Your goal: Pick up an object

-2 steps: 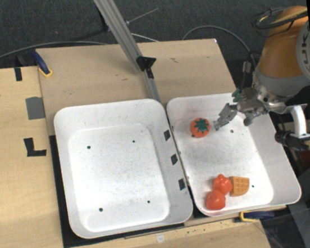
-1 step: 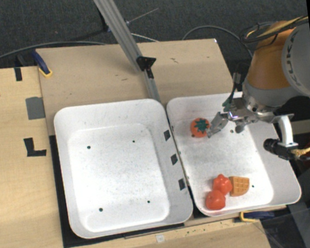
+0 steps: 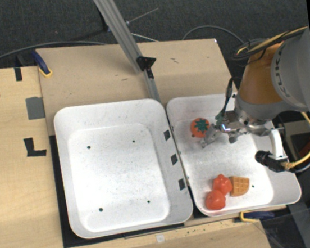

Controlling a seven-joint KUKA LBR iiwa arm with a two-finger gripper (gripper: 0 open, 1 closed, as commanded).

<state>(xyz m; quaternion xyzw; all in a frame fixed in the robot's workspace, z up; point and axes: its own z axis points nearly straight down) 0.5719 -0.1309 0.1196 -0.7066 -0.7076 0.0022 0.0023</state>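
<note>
Approach step: gripper low in right bin, fingers slightly spread, nothing between them. Tomato sits just beside the tips, upper left of bin. Next, likely: shift over tomato, straddle it, close, then lift
</note>
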